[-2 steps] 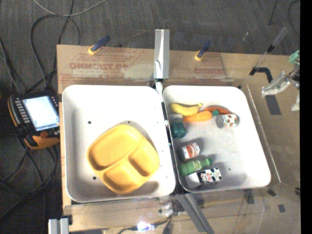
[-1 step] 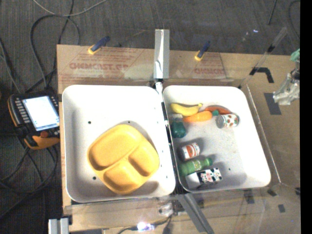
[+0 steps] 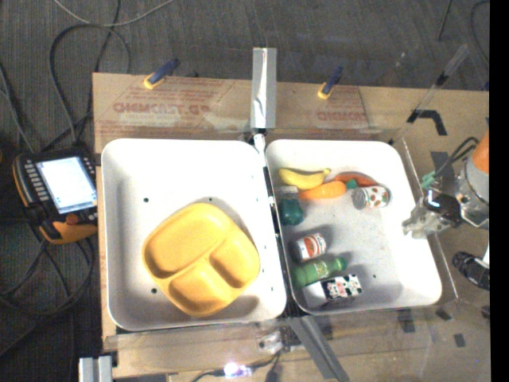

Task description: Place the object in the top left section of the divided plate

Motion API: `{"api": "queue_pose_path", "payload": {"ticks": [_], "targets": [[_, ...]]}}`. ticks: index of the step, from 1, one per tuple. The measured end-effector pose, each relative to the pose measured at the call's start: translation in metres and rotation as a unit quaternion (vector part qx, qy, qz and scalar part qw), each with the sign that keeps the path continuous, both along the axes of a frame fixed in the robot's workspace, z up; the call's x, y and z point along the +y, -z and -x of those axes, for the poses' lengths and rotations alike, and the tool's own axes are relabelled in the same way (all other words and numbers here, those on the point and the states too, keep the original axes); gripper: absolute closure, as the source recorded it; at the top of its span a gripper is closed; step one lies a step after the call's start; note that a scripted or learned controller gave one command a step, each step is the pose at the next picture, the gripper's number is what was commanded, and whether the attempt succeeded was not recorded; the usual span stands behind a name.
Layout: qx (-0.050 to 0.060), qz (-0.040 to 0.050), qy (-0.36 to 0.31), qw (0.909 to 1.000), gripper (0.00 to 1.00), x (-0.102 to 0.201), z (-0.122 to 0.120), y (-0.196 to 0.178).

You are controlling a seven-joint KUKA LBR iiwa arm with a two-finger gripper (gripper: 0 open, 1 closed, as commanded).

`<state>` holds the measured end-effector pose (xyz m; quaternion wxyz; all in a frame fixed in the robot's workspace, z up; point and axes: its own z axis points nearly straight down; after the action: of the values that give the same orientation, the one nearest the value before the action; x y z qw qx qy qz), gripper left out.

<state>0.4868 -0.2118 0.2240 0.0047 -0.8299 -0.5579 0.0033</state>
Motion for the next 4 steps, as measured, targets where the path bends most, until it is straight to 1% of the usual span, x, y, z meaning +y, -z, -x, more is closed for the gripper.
{"api": "queue_pose_path", "payload": {"ticks": [1, 2, 3, 4], "targets": [[-0.001, 0.0013, -0.07, 0.9975, 1.0, -0.002, 0.002, -0.1], [0.0, 0.0015, -0.049, 0.9988, 1.0, 0.004, -0.002, -0.06], [-0.001, 0.0014, -0.061, 0.9981, 1.0, -0.004, 0.002, -0.106], [-0.002, -0.001, -0.185, 0.9827, 1.0, 0.0, 0.002, -0.036]]}}
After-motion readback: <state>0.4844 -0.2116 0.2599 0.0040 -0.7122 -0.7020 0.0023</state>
